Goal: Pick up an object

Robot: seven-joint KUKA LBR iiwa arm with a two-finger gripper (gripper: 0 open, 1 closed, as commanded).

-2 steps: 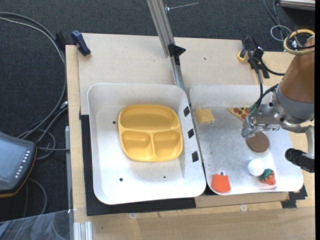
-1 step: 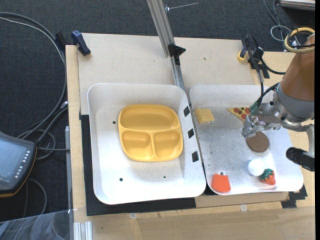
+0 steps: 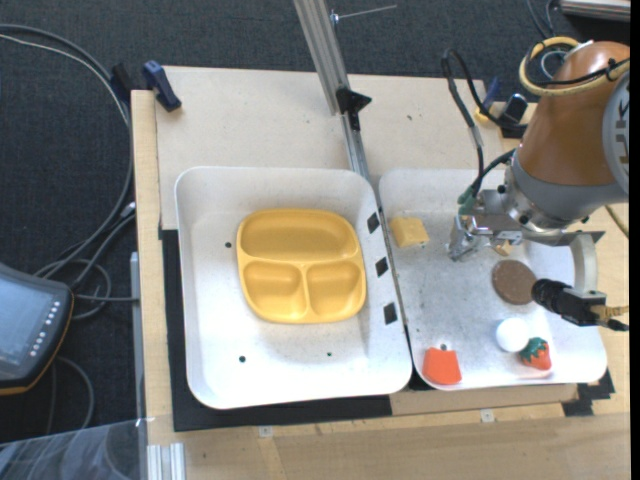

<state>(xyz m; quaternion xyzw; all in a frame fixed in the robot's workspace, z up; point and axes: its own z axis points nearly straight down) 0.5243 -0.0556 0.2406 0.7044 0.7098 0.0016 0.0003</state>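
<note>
Right bin point(image 3: 430, 308) holds tan block point(image 3: 409, 232), brown disc point(image 3: 514, 281), white ball point(image 3: 511, 335), strawberry point(image 3: 537, 353), orange piece point(image 3: 442, 365). Gripper point(image 3: 462, 245) low between block and disc (grip state unclear) — nothing visibly held. Yellow tray point(image 3: 300, 264) in left bin point(image 3: 200, 298).

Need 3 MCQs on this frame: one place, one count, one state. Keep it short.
1. Which bin holds the yellow divided tray?
A. left bin
B. right bin
C. neither

2. How many compartments does the tray have?
A. two
B. three
C. five

3. The brown disc is
A. lying flat on the bin floor
B. stacked on the tray
C. clamped in the end effector

Answers: 1 A, the tray sits in the left bin. 2 B, one wide section above two smaller ones. 3 A, it lies flat in the right bin, beside the end effector.
</note>
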